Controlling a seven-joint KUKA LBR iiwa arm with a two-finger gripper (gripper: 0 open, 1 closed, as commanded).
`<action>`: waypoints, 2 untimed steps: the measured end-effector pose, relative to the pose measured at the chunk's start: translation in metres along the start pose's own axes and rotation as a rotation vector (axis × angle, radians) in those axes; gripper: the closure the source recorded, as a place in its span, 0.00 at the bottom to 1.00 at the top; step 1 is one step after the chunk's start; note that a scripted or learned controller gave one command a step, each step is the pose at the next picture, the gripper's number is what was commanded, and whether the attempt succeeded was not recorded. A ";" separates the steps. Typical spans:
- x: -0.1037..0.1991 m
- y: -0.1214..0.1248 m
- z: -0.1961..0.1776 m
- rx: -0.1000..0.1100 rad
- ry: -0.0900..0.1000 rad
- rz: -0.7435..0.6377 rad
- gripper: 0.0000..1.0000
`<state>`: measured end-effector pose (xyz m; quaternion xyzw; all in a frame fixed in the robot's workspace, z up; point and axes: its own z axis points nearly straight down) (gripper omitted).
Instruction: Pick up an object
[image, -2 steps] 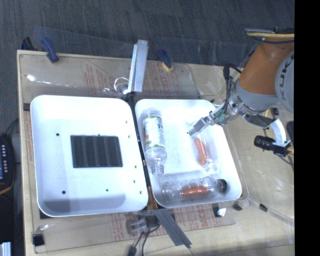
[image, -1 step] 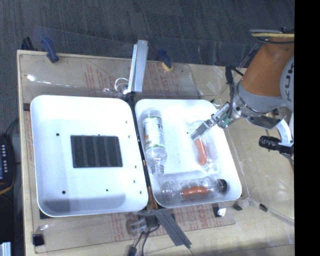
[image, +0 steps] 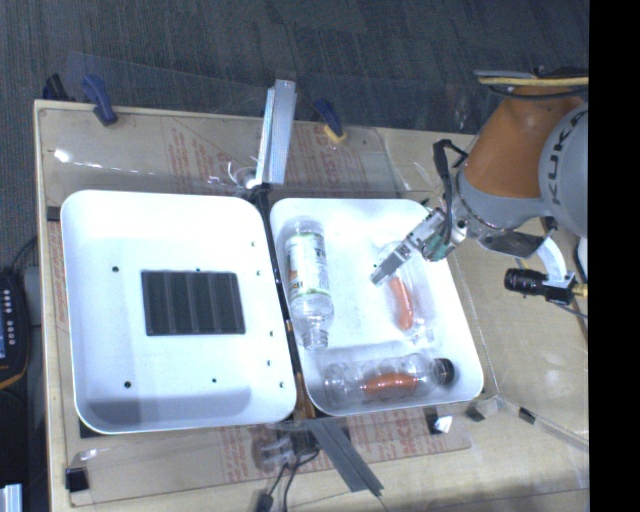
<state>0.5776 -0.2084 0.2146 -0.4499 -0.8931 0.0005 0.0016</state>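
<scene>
Camera view: the gripper (image: 388, 266) hangs over the right bin (image: 462, 330), near its far right corner, just above the upper end of an orange-filled bottle (image: 403, 301) lying along the right wall; whether it is open or closed cannot be told; a clear bottle (image: 306, 283) with a white label lies along the left wall; another clear bottle (image: 388, 377) with orange contents lies along the near edge; the left bin (image: 100, 240) carries a dark ribbed panel (image: 193, 302) at its centre.

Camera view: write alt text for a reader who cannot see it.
The arm's end effector hovers over the right bin, which holds three clear plastic bottles: one upright-lying, one with orange contents, one along the front. The left bin has a dark grille.
</scene>
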 end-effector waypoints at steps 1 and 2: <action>-0.002 0.003 0.007 0.000 0.001 -0.049 0.00; 0.000 0.000 0.003 0.001 0.003 -0.093 0.00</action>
